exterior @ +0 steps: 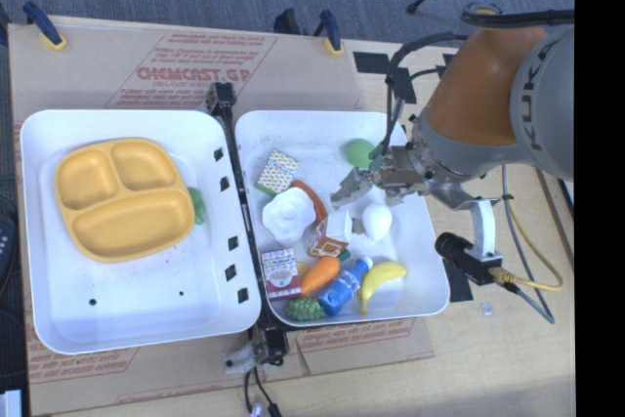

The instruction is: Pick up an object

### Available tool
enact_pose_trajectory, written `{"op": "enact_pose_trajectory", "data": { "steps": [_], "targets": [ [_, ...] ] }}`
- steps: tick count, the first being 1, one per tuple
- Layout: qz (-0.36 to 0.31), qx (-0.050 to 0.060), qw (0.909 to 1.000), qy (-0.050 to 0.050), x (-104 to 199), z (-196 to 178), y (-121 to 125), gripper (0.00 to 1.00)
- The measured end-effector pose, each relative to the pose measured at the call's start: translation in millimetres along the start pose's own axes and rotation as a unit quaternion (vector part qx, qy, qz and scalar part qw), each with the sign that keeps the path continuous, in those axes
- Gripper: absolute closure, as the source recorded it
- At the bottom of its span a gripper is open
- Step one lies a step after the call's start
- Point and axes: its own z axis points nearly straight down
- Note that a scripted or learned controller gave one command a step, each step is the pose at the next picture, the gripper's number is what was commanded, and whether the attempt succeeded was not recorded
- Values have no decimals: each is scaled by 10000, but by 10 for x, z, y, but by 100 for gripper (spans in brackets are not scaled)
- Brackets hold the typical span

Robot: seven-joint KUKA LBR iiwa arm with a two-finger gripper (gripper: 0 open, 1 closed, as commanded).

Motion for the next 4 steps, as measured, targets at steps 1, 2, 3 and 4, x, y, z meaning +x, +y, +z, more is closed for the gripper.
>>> {"op": "enact_pose_trajectory", "data": {
  "steps": [1, 2, 3, 4],
  "targets": [
    [-812, -1, 9967, -5, 81, 891, 934, 0],
    [-1224, 2, 9925, -2, -145, 1603, 633, 0],
    [-1250, -7, 9922, -5, -143, 1485, 647, 100],
    [-369, -7, 9993, -6, 391, 596, 344, 100]
  ]
}}
